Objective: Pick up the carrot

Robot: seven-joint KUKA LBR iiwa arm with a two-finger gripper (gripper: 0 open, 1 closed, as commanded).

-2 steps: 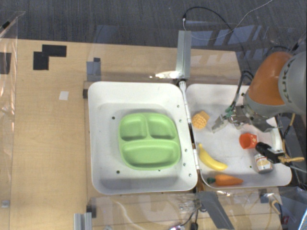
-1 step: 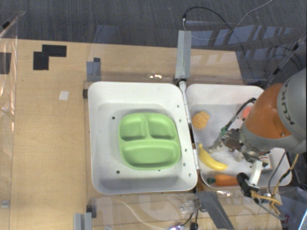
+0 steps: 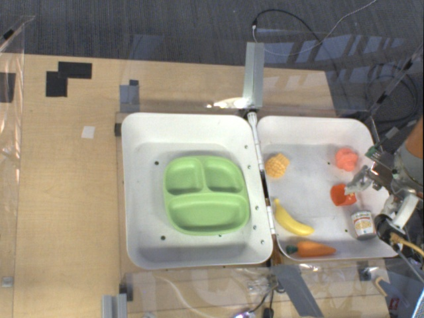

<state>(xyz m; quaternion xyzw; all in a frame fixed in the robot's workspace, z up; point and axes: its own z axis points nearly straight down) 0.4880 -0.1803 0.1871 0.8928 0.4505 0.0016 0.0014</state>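
Observation:
The carrot [image 3: 316, 248] is orange with a green stub at its left end. It lies flat along the front wall of the right bin [image 3: 311, 128]. My gripper [image 3: 379, 196] hangs over the right edge of that bin, up and to the right of the carrot and well apart from it. Its fingers stand open with nothing between them; one fingertip [image 3: 361, 180] is next to a red item, the other sits above a small can.
The right bin also holds a yellow banana [image 3: 291, 220], a corn cob [image 3: 277, 165], a pink item [image 3: 346, 158], a red item [image 3: 341, 195] and a small can [image 3: 362, 224]. A green divided plate [image 3: 205, 194] sits in the left bin [image 3: 142, 177].

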